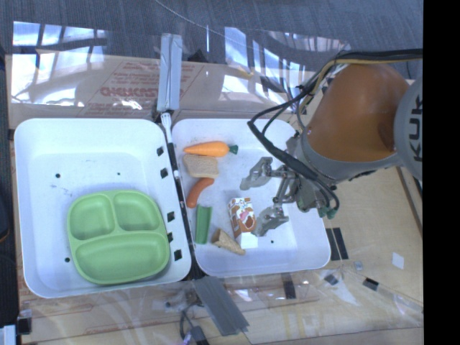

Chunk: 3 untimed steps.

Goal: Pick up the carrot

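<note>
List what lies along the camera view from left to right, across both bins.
Green three-compartment plastic plate → orange sausage → orange carrot with green top → brown-and-white snack packet → grey two-finger gripper, fingers open, holding nothing.

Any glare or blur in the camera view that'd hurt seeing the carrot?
Camera view: bright window reflections streak the clear sheet behind the bins; the orange carrot with green top sits unglared and fairly sharp in the right white bin; the end effector looks slightly soft.

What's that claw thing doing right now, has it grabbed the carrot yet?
Gripper: open, holding nothing, over the right bin. The carrot lies apart from it, near the bin's top edge.
</note>
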{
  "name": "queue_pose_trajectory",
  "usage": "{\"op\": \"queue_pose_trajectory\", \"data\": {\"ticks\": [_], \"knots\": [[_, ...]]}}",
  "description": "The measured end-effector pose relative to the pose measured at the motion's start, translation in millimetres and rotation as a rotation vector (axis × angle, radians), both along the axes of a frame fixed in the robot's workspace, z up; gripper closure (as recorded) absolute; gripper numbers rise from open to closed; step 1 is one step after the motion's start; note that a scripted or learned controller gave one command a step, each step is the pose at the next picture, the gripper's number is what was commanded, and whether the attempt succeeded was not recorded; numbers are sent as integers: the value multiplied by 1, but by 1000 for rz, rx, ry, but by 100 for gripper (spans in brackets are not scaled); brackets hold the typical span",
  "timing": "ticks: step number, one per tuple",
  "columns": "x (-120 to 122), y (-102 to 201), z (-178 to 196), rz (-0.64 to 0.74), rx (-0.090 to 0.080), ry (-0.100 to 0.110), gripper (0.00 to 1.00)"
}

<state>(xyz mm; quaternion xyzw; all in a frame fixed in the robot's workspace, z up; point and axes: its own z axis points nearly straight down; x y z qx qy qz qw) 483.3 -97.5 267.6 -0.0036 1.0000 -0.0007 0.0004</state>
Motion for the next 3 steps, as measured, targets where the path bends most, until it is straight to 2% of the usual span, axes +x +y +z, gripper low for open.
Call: {"op": "queue_pose_trajectory", "data": {"ticks": [1,2,3], "knots": [[38,-48,-74,-297,2,5,0],[54,-72,-152,-758,7,-2,0],[27,-61,-174,-1214,4,-1,0]]}}
